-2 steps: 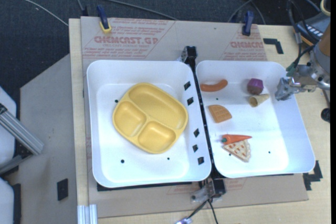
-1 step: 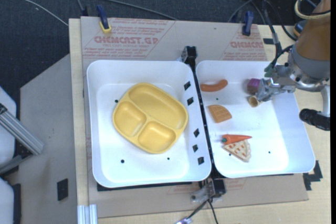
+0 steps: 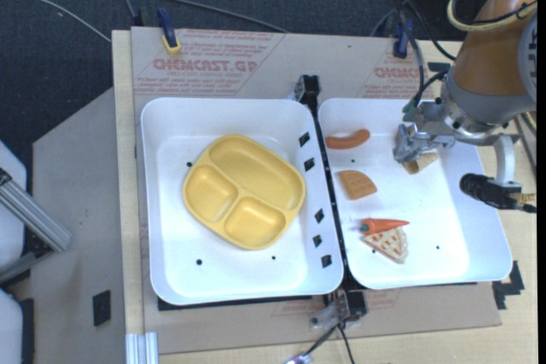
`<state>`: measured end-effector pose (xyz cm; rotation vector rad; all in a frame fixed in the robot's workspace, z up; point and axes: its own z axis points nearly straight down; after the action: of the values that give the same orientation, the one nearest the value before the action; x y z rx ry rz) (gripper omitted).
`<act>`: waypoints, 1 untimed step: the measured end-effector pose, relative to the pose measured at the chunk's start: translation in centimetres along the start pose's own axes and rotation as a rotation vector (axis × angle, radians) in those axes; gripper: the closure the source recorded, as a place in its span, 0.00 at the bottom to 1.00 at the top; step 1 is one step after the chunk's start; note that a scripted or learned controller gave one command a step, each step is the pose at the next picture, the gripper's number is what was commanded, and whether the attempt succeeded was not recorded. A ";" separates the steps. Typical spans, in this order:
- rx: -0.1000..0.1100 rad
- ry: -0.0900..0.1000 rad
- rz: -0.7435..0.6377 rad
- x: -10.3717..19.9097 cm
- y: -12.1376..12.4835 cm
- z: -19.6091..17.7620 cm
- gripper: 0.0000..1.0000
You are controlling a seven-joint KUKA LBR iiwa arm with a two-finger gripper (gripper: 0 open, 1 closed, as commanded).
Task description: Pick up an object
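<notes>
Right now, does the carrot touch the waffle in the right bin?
Touching. The camera view shows the carrot lying directly against the top edge of the waffle, with no white bin floor visible between them.

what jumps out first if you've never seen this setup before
The yellow divided plate fills the middle of the left bin. The arm, with its orange band, reaches in from the right and sets its gripper over the right bin's upper part. Below lie small play foods: a sausage, a toast piece, a carrot and a waffle wedge.
</notes>
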<state>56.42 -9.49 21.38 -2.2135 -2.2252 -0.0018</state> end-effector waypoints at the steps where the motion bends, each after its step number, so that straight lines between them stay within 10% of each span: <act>1: 0.000 0.000 -0.001 4.6 -0.2 -0.6 1.00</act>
<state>56.17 -4.88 22.03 -2.2126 -2.2258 -0.0020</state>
